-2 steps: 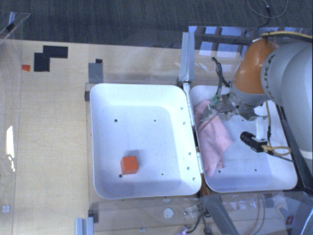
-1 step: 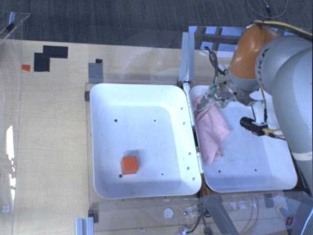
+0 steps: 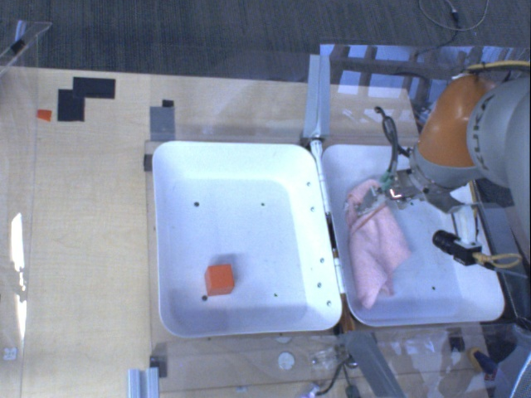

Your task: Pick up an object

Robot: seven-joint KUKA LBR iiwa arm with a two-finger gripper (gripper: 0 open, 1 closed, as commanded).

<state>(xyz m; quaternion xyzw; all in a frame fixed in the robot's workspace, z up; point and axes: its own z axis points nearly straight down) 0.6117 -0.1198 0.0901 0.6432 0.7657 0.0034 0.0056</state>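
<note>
Your end effector (image 3: 383, 197) sits low in the right bin (image 3: 465, 305), right at the upper end of the pink cloth (image 3: 373, 247), and from this slanted view you cannot tell whether it is grasping the fabric, clenched on nothing, or released. The cloth lies bunched along the left side of that bin, close to the wall shared with the left bin (image 3: 249, 160). Your main risk, in my judgement, is a false pick: soft fabric can slide out of a thin pinch, or only a fold may be caught, so the cloth could drop back on the lift. A trailing end may also drag over the dividing wall or snag on it. The black cable (image 3: 388, 135) looping by the wrist could catch as the arm (image 3: 489, 131) rises. If you go for another target instead, the small orange block (image 3: 220, 279) rests alone in the left bin, well apart from the arm across the surface (image 3: 83, 222).
</note>
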